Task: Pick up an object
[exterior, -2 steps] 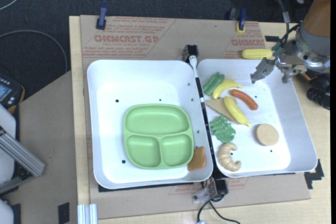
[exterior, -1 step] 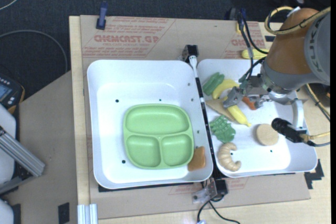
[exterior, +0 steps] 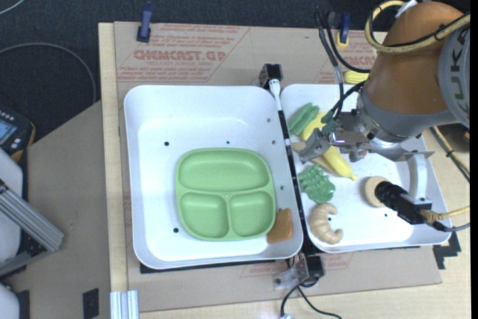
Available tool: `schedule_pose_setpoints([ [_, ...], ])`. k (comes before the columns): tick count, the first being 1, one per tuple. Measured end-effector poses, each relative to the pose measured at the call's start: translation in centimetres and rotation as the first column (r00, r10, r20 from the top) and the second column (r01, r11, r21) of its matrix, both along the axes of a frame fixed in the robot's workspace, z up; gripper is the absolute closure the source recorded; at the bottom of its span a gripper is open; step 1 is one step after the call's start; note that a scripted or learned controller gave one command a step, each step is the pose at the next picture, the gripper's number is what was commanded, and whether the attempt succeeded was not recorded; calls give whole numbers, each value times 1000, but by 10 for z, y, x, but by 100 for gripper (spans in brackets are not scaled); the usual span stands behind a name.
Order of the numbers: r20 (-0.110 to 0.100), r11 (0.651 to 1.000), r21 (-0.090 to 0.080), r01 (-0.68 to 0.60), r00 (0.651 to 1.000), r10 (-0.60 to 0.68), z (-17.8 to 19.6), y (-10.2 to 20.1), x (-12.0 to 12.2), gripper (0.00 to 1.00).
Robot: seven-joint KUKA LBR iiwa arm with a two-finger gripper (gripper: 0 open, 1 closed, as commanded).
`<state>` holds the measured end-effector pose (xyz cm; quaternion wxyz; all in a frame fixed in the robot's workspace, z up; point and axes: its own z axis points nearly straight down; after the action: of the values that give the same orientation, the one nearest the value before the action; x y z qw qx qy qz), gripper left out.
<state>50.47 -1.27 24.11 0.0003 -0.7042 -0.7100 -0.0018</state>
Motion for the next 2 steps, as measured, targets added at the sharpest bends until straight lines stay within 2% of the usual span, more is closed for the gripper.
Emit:
schedule_pose_setpoints([
  [1,1,1000,-3,7,1000,-7,6,-5,3,100],
  [2,3,1000,-2,4,1000,-4,52,25,-26,100],
])
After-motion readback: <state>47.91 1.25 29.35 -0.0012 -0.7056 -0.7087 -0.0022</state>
